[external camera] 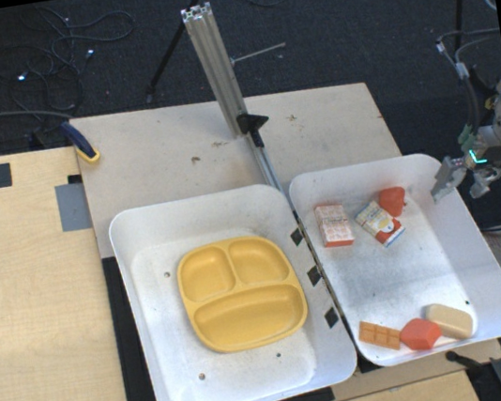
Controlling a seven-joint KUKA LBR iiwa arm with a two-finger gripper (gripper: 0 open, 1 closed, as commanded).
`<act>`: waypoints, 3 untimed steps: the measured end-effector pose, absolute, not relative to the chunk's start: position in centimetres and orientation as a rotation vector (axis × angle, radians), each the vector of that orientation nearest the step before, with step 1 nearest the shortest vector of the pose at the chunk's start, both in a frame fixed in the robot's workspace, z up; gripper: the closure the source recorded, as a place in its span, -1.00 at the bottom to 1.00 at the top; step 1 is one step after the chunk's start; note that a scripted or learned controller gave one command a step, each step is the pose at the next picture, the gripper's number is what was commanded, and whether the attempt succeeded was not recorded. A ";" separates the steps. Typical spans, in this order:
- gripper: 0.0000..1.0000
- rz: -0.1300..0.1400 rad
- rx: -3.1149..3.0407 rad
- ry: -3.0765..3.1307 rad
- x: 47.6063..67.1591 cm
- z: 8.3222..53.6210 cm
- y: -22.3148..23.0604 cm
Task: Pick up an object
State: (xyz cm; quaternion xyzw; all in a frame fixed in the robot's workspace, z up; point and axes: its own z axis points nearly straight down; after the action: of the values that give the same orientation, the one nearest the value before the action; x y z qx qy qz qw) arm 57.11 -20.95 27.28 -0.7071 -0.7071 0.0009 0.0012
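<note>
Hovering gripper (463, 176) just outside right bin (469, 229) rim, can't tell its state tbh. Red block (391, 200) touching carton (379, 223) inside bin, might grab both.

The right bin (470, 234) has a wide bare stretch through its middle, open from above. Obstacles crowd its upper part: a small pink-and-white carton (334, 224), a tilted juice box (379, 224) and a red piece (391, 200) touching it. Along the lower edge lie a waffle-like bar (379, 334), a red block (420, 334) and a beige bun (450, 319), packed close. In the left bin (157, 353), a yellow divided tray (241, 291) takes the centre, leaving only margins. A metal post (219, 67) stands at upper centre behind both bins.
</note>
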 end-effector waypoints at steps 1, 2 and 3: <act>-1.00 0.001 -2.221 -2.221 57.1 27.4 -21.0; -1.00 0.006 -2.217 -2.217 57.0 22.9 -21.2; -1.00 0.006 -2.213 -2.219 57.4 16.9 -20.4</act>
State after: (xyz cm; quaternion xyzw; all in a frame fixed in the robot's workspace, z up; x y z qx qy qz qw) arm 57.43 -20.40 16.90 -0.7062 -0.7080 0.0018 0.0039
